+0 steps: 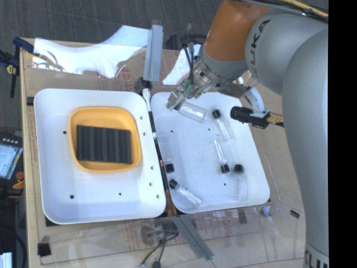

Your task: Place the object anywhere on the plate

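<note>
Arm (pixel 268 43) enters from 3 o'clock, wrist over right bin (pixel 189 166) at its 12 o'clock edge. End effector (pixel 179 99) low above bin's 11 o'clock corner, tip beside clear vial (pixel 194 113); opening and grip: cannot tell. More black-capped vials in right bin: two near centre (pixel 222 128) (pixel 221 156), one at 4 o'clock (pixel 239 182), one at 7 o'clock (pixel 184 192). Plate (pixel 105 139), yellow with dark ribbed centre, sits mid left bin (pixel 56 200). Both bins on counter (pixel 33 71).

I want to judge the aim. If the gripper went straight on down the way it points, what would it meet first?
Probably the clear vial lying at the top of the right bin, just below the gripper; depth is hard to judge from this slant.
</note>
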`<state>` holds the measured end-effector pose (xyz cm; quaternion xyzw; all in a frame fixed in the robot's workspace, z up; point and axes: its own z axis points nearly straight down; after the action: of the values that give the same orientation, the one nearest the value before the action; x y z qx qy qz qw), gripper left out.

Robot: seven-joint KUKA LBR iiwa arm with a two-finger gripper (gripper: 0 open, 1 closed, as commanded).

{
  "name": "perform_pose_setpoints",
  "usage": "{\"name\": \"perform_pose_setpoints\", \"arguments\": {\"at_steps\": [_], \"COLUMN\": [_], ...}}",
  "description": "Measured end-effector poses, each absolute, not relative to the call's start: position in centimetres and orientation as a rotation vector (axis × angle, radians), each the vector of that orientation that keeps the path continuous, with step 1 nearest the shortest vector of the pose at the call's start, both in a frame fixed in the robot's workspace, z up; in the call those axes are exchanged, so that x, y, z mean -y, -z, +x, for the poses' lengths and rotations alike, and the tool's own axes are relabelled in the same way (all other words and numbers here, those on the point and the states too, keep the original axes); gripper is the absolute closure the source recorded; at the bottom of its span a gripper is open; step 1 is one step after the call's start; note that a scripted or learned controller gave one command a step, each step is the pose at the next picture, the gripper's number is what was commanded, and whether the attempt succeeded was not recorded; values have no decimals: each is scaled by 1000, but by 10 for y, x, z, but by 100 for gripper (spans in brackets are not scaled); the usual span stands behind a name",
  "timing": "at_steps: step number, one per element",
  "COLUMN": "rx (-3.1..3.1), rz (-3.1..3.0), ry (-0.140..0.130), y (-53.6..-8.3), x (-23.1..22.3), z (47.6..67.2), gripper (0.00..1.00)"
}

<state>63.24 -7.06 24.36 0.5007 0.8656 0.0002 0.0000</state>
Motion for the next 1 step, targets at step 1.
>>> {"name": "perform_pose_setpoints", "arguments": {"at_steps": [1], "rx": [-2720], "rz": [1573], "ry": [-1], "y": [-244], "x": [70], "z": [632], "gripper": [0]}}
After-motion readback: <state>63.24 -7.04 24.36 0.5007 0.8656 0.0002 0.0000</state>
